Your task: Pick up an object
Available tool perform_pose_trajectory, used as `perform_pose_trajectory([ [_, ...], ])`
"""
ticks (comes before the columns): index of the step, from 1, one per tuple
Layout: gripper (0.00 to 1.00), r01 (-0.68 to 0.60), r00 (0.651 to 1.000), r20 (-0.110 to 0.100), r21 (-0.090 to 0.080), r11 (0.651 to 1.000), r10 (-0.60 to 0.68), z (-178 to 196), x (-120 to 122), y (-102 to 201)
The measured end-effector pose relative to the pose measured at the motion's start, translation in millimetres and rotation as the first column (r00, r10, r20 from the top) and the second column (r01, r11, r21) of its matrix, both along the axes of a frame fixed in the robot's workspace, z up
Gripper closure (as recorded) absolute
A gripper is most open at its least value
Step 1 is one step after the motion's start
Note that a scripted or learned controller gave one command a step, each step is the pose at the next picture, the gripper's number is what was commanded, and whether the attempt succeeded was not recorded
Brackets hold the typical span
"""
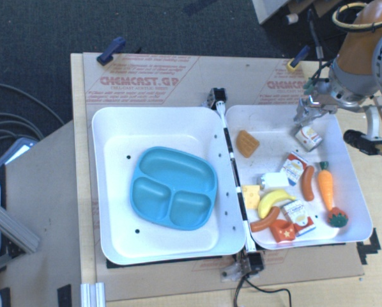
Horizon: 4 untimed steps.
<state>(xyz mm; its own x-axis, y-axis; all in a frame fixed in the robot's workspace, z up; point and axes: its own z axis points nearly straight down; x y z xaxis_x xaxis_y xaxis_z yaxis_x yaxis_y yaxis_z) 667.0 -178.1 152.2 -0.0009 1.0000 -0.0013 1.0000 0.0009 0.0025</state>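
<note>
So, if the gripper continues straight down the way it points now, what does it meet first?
Probably the small white carton in the right bin, which lies just below the gripper. Depth is unclear from this slanted view.

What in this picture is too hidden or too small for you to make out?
- Gripper, camera view: the fingers are small and blurred, so whether they grip the small carton beneath cannot be told.
- Arm: cut off by the right edge.
- Red sausage: partly covered by the banana.
- Printing on the cartons: too small to read.
</note>
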Motion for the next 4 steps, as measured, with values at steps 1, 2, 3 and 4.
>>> perform_pose_trajectory([
  [1,1.00,0.000,1.000,-0.003,0.001,1.000,0.000,1.8,-0.3,13.5],
  [2,1.00,0.000,1.000,-0.004,0.002,1.000,0.000,-6.4,-0.4,28.1],
  [3,1.00,0.002,1.000,-0.005,0.002,1.000,-0.002,-48.5,-2.2,9.9],
  [4,0.00,0.000,1.000,-0.004,0.004,1.000,0.000,-48.1,-1.6,11.5],
])
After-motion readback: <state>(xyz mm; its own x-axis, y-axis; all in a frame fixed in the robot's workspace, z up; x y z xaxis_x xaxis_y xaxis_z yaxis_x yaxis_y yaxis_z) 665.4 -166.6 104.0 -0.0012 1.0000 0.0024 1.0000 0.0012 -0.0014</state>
